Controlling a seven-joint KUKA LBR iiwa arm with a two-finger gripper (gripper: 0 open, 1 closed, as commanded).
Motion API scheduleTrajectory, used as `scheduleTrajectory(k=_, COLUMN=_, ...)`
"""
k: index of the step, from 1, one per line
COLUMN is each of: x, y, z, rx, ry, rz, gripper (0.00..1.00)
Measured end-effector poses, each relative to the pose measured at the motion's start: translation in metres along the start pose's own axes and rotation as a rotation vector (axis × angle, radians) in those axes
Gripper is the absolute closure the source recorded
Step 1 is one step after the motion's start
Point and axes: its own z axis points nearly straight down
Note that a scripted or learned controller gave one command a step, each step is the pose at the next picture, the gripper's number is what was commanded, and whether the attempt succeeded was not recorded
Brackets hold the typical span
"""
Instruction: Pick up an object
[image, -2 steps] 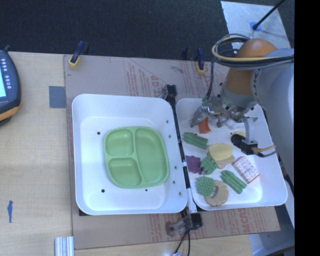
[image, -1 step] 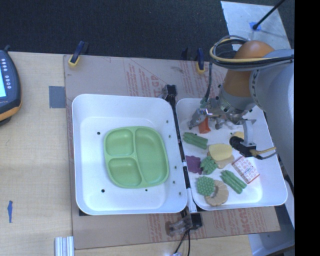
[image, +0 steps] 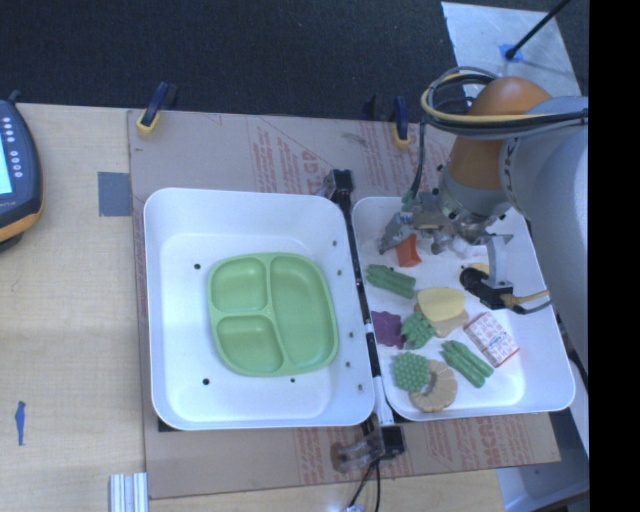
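Nearest, the right bin (image: 556, 398) holds a biscuit (image: 436, 387), green beans (image: 467, 362), a red-and-white packet (image: 492, 339) and a yellow wedge (image: 441, 304). Farther back, the gripper (image: 432, 232) hangs over a small orange piece (image: 408, 252); its grip cannot be told.

You've got a small orange-red piece (image: 408, 252) lying in right bin's (image: 545, 400) back-left, w/ green toy foods (image: 390, 281) just in front.

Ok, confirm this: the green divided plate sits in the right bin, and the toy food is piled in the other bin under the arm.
Wrong bin. The camera view shows the green divided plate in the left bin; the toy food lies in the right bin, under the arm.
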Motion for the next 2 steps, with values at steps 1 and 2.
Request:
scheduleTrajectory(k=1, x=-0.0021, y=-0.0002, z=0.0, rx=0.0, ry=0.0, rz=0.002, gripper=0.0)
scheduleTrajectory(k=2, x=-0.0093, y=-0.0001, z=-0.0001, rx=-0.001, ry=-0.001, rz=0.003, gripper=0.0)
